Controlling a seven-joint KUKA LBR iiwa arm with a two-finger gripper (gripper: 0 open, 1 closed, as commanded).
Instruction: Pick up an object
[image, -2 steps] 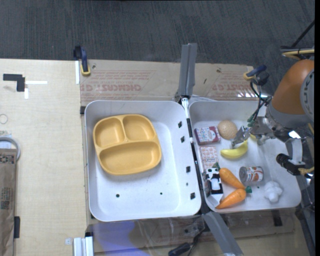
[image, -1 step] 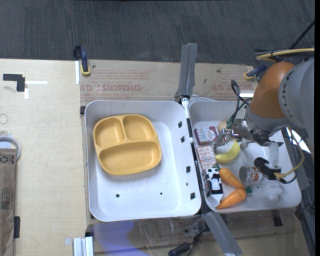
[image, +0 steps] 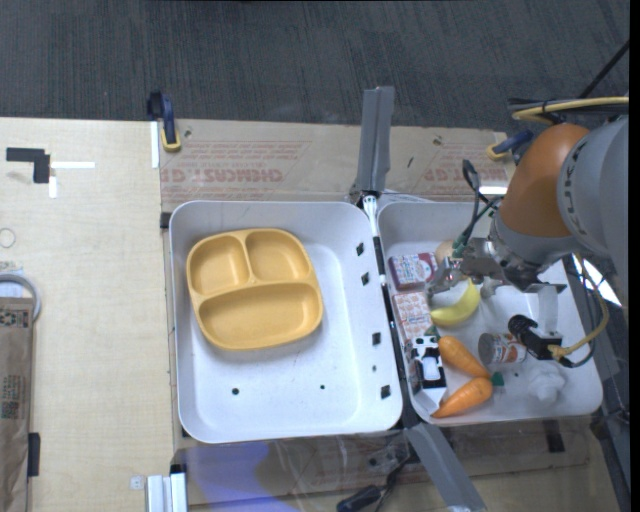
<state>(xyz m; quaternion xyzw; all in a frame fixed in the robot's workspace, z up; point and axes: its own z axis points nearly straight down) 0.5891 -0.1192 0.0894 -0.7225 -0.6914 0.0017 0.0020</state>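
Note:
The right bin (image: 570, 395) holds a yellow banana (image: 455, 308), two orange carrots (image: 462, 354) (image: 464, 397), a small tin can (image: 499, 349), a red-and-white packet (image: 410, 268), a flat printed box (image: 412, 313) and a black-and-white item (image: 429, 363). My gripper (image: 457, 270) hangs low over the back of this bin. It sits just above the banana and beside the packet. The orange-banded wrist (image: 540, 190) rises behind it and hides part of the bin's back right.
The left bin (image: 290, 400) holds a yellow three-compartment plate (image: 256, 288) in its back left part. A grey divider post (image: 376, 140) stands between the bins at the back. Cables (image: 560, 345) trail over the right bin's right side.

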